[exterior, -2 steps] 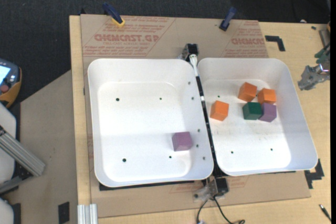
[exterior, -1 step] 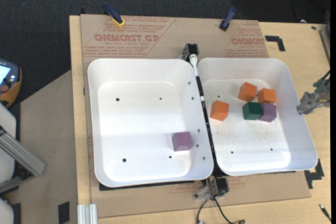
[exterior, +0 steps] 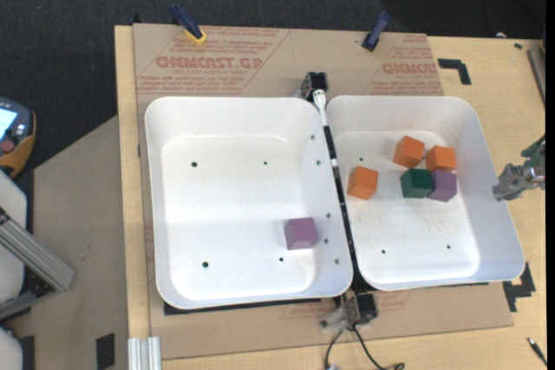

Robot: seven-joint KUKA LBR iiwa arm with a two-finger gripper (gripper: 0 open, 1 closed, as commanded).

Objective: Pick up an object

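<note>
A purple cube (exterior: 301, 233) lies alone in the left bin (exterior: 173, 186), near its front right corner. In the right bin (exterior: 486, 238) several cubes sit toward the back: an orange cube (exterior: 409, 152), a second orange cube (exterior: 440, 159), a third orange cube (exterior: 363, 183) nearer the divider, a green cube (exterior: 417, 183) and a purple cube (exterior: 443, 185) touching it. My gripper (exterior: 513, 184) hangs at the view's right edge, just outside the right bin's right rim, apart from every cube and holding nothing that I can see.
The two bins meet along a dark seam (exterior: 334, 178) in the middle. Two clamps (exterior: 189, 24) (exterior: 376, 30) hold the cardboard sheet at the back edge. A cable (exterior: 347, 342) leaves the bench at the front.
</note>
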